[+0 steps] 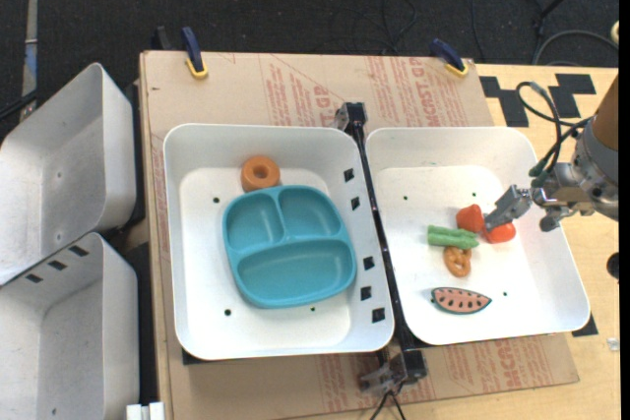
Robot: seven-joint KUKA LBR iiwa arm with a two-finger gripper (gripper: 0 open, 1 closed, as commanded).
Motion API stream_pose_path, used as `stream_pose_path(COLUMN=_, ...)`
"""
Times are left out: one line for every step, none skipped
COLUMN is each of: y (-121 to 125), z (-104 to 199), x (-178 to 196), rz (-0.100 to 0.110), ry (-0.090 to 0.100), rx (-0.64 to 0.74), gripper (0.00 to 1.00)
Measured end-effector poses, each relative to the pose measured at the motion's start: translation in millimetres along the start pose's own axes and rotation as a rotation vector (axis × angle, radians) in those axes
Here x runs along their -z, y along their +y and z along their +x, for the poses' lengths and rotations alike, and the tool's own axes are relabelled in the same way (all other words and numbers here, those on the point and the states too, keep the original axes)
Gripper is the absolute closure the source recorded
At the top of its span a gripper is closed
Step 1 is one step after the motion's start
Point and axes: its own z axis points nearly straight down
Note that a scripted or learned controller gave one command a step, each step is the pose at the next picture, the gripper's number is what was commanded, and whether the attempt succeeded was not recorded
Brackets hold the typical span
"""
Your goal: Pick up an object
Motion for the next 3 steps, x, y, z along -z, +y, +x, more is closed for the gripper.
stream_pose_path(y=1.8, z=0.5, x=4.8, rz=-0.010, ry=-0.002, rx=0.003, gripper=0.00)
stream_pose_path(y=-0.7, z=-9.5, x=-47.4, rz=-0.005, ry=-0.001, rx=-0.001, gripper=0.00)
stream_pose_path(y=-2.7, z=-9.5, x=-90.8, rz=-0.005, ry=0.000, rx=-0.001, gripper=0.00)
